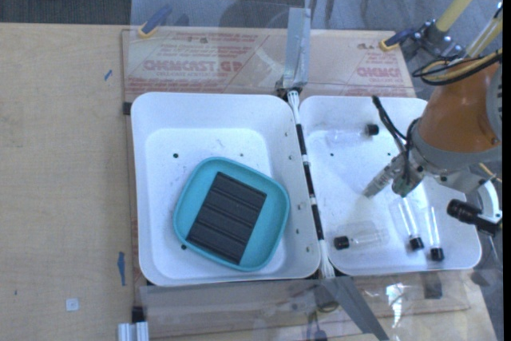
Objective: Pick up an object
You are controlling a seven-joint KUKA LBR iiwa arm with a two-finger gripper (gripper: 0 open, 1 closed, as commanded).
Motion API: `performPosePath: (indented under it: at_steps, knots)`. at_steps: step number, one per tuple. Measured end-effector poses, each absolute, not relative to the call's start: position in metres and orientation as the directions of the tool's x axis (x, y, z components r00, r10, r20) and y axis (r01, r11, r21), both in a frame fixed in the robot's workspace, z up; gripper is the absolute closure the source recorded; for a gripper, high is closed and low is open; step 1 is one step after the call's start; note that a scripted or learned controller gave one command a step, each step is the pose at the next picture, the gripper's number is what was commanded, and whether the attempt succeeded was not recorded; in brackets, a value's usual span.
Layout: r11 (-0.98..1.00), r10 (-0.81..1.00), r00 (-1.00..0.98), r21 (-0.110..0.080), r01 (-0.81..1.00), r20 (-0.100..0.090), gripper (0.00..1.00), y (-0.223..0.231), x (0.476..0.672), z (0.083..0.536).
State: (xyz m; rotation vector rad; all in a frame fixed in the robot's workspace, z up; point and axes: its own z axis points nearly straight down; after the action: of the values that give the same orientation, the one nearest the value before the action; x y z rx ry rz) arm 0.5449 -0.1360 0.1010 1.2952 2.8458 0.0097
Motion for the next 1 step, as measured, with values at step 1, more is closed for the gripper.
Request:
performPosePath:
  at_steps: [1]
  knots:
    - [0.833,0.554,-0.833,0.001,0.554,-0.001,1.00,-0.1583,0.5178,0.1190]
